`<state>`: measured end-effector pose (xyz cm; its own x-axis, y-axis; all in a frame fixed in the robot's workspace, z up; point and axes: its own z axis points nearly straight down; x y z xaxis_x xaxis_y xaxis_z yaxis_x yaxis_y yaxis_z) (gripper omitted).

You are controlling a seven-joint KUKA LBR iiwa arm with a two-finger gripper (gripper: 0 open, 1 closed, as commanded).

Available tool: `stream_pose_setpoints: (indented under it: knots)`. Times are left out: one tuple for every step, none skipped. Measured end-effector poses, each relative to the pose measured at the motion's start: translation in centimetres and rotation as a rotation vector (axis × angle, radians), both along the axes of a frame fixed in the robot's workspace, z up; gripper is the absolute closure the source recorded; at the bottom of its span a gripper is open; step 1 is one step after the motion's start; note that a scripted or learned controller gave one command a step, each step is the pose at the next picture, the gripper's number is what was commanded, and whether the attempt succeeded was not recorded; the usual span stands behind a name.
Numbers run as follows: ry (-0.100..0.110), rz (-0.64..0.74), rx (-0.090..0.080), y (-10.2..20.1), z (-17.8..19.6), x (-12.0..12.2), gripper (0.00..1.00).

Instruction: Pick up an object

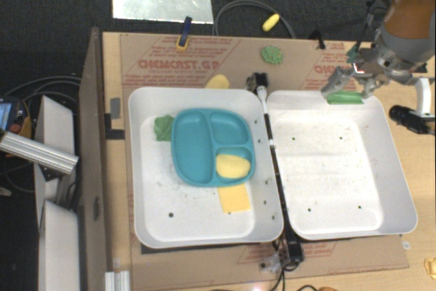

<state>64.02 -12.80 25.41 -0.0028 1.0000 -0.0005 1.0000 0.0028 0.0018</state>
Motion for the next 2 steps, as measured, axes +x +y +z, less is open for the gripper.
stream_pose_setpoints:
  knots:
    - [0.009, 0.002, 0.002, 1.4, -17.8, -0.2, 0.00]
    - [-0.004, 0.002, 0.000, 1.3, -15.8, 0.2, 1.00]
